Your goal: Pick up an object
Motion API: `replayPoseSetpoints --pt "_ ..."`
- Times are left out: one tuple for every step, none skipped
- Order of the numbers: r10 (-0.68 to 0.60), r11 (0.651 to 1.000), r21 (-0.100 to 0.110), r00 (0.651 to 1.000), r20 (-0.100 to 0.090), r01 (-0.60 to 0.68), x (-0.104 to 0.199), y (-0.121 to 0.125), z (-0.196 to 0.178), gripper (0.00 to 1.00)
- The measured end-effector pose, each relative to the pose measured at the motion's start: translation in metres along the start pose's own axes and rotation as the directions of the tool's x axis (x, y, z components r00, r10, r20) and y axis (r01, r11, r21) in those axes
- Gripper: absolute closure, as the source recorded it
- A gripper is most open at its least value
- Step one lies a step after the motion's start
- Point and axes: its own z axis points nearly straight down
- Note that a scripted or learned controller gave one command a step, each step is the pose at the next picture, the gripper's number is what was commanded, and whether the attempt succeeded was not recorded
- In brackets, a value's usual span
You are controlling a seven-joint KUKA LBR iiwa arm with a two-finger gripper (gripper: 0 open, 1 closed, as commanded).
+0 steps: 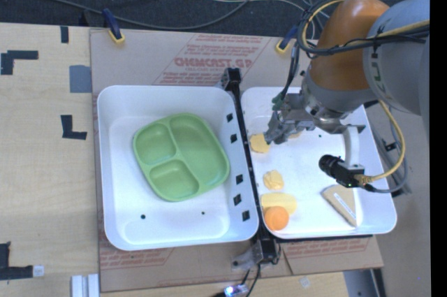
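Note:
My gripper [273, 135] hangs low over the far left part of the right bin [307, 229], right beside a small pale yellow piece [259, 143] that lies against the bin's left wall. The piece touches or nearly touches the fingertips; I cannot tell whether it sits between them. Nearer the front of the same bin lie a small yellow lump [273, 179], a larger yellow piece [281, 202] and an orange ball [277, 219]. A tan wedge [341, 205] rests at the front right.
The left bin [112, 149] holds a green divided plate [181, 156]. A black divider rail [239, 149] runs between the two bins. Cables hang behind the arm at the back right.

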Motion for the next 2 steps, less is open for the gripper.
replayPoseSetpoints --pt "-0.001 1.000 0.000 1.000 0.000 0.001 0.057 -0.001 0.012 1.00" --pt "-0.001 1.000 -0.001 1.000 0.000 0.001 0.109 -0.002 0.015 1.00"
